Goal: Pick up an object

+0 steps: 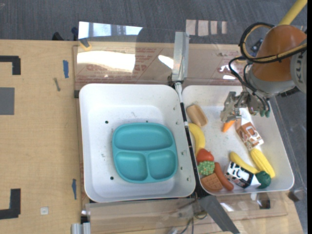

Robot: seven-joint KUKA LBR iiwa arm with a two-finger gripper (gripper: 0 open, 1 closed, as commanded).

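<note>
My gripper hangs over the back part of the right bin, open, with nothing between its fingers. Just below its left finger lies a small orange carrot. A brown and white carton lies right in front of the gripper. A bread roll and a banana lie along the bin's left wall. A corn cob, a second yellow piece, a black and white box, a sausage and a red tomato crowd the front.
The left bin holds a teal divided plate. A metal divider post stands behind the wall between the bins. The arm's orange band and black cables sit above the right bin's back right corner.
</note>
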